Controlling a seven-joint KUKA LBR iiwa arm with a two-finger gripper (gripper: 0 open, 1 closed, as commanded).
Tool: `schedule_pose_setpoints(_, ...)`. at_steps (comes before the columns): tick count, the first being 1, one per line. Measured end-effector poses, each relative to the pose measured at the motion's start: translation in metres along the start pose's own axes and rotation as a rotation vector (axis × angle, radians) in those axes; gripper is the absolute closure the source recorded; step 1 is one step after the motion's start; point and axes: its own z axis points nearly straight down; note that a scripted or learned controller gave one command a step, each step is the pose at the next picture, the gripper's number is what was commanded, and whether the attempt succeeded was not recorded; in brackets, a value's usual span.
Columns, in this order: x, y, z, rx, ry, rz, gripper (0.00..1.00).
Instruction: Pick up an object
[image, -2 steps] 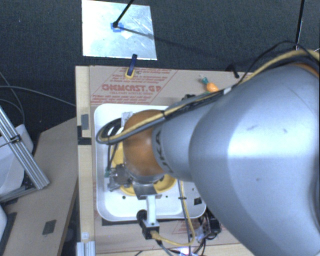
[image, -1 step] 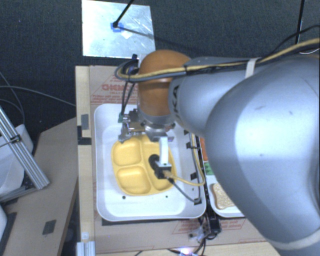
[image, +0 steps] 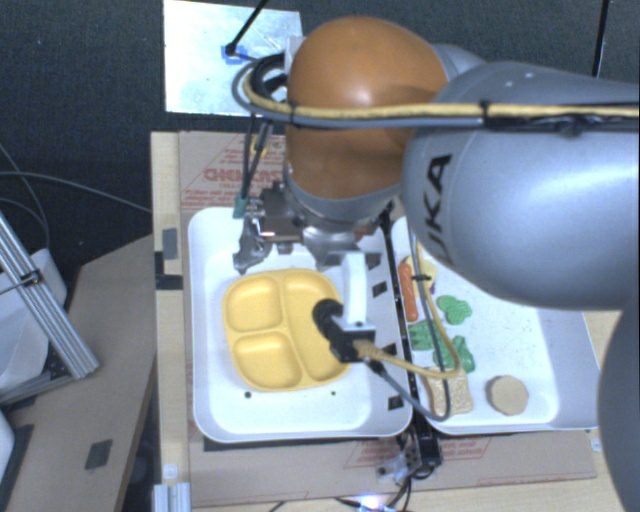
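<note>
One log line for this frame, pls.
hand over left bin, at far edge of yellow plate | grasp: unconfirmed | right bin: tan disc, green pieces, orange stick

Left bin (image: 205, 300): white, with a plain yellow sectioned plate (image: 275, 330). Right bin (image: 525, 335): white; orange carrot (image: 408, 287), green pieces (image: 455, 310), tan disc (image: 508, 395), speckled beige slab (image: 459, 392).

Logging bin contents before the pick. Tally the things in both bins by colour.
Yellow: 1 (plate)
Orange: 1 (stick)
Green: 2 (upper piece, lower piece, partly hidden)
Tan: 2 (disc, slab)
Total: 6
</note>
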Motion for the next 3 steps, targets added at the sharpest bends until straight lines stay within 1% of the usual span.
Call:
schedule_pose_setpoints(1, -0.072, 0.036, 0.068, 0.015, -0.012, 0.015, 0.00)
schedule_pose_setpoints(2, -0.074, 0.091, 0.213, 0.022, -0.014, 0.010, 0.00)
schedule_pose_setpoints(3, -0.017, 0.132, 0.158, 0.004, -0.005, 0.002, 0.00)
